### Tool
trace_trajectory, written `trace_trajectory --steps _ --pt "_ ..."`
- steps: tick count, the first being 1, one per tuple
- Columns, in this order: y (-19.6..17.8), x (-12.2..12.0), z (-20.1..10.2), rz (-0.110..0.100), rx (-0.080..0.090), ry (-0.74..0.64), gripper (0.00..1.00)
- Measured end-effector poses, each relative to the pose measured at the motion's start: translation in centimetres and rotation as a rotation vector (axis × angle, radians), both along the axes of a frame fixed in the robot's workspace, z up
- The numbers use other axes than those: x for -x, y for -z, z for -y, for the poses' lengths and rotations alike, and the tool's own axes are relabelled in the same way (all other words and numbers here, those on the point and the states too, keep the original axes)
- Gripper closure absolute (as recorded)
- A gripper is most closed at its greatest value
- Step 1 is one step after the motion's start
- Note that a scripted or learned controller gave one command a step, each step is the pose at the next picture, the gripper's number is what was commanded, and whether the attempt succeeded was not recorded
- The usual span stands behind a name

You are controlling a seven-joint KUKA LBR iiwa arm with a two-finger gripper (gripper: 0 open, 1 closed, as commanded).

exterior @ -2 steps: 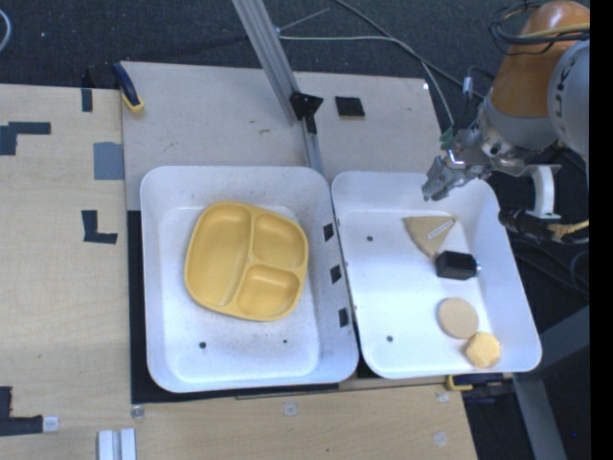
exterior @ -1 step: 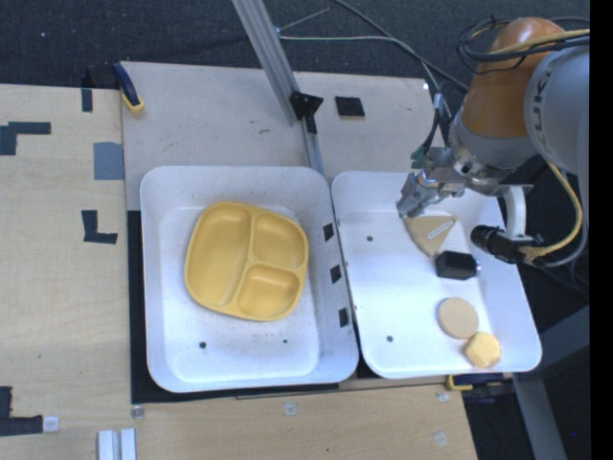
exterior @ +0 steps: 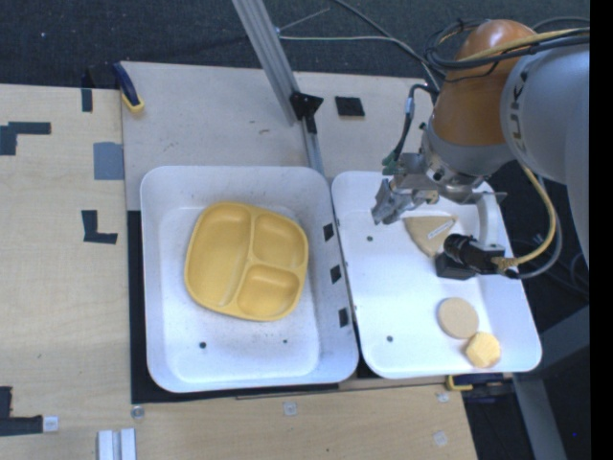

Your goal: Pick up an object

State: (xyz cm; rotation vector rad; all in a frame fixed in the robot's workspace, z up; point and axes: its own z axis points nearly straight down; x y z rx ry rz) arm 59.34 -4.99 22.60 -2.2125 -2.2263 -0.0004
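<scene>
Gripper over right bin; jaw opening cannot be told. Pale wedge just right of jaws, apart. Disc, yellow chunk farther below-right. Plate leftward, in left bin.

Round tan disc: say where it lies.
The round tan disc lies in the right-hand bin, low in the camera view, beside the yellow chunk, below the pale wedge.

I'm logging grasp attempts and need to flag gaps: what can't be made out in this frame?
1. Camera view: the tan wedge is partly covered by the wrist above it, so its full shape is hidden.
2. Camera view: how high the pincer sits over the right bin cannot be judged from this slant.
3. Camera view: the yellow chunk is too small to identify.
</scene>
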Motion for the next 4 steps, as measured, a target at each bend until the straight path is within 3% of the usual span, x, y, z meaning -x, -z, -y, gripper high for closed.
trace_trajectory --steps 1,3,4 --pt "0.1 2.1 -6.1 -0.002 0.001 -0.001 1.0" --pt "-0.6 5.0 -15.2 -0.002 0.001 0.0 1.0" --pt "-0.6 4.9 -14.9 -0.001 0.003 0.003 0.0"
